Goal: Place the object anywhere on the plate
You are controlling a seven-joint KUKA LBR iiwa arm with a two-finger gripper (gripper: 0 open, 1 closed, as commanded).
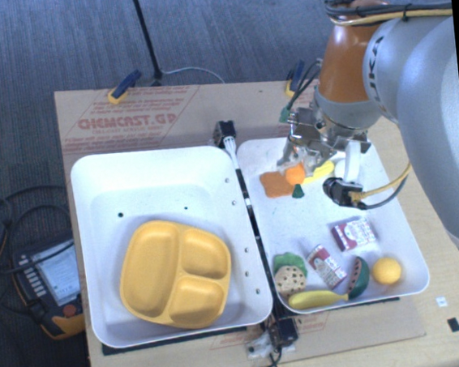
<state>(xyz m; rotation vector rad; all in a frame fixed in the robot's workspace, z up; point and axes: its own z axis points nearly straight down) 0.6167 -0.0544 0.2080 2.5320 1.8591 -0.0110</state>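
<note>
Two white bins sit side by side on the desk (124, 108): the left bin (91, 185) carries the yellow plate (176, 272) at lower centre, well apart from the gripper (313, 160), which hangs low over the top of the right bin (413, 257), whether its fingers are apart or together I cannot tell. The likely target, an orange carrot piece (282, 181), lies just beneath it beside a yellow piece (319, 169), so the grasp may slip or catch both. Any carry must clear the ridge between the bins (248, 209); the red packets (353, 235), cookie (287, 278), banana (317, 298) and lemon (386, 270) lie clear, lower right.
</note>
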